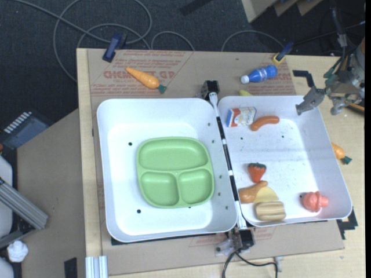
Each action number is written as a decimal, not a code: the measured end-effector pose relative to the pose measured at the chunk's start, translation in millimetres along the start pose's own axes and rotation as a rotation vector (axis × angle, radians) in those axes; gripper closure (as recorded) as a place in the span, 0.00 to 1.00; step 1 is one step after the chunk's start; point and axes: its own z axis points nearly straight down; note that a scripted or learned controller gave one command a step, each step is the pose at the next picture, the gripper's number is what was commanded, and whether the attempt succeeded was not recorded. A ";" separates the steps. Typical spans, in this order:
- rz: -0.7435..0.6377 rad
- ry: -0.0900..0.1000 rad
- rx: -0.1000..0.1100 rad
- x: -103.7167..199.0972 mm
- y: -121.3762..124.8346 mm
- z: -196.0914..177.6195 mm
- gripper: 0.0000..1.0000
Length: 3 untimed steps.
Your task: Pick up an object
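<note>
The gripper (pixel 324 97) hangs at the right side of the view, near its top, reaching in from the right edge. Its metal body sits around the wrist, with dark cables running up behind it. One grey finger (pixel 309 101) juts down and to the left. Nothing shows between the fingers, and the arm above is cut off by the frame.

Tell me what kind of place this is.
Probably a robotics lab test bench. Two white bins sit side by side on a board, toy food such as a strawberry lies in one, and loose cables trail on the floor.
</note>
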 end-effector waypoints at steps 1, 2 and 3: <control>-0.001 0.002 0.003 49.7 26.9 116.6 0.00; 0.001 0.001 0.003 82.2 -41.0 120.6 0.00; 0.001 0.001 0.002 87.0 -79.5 178.8 0.00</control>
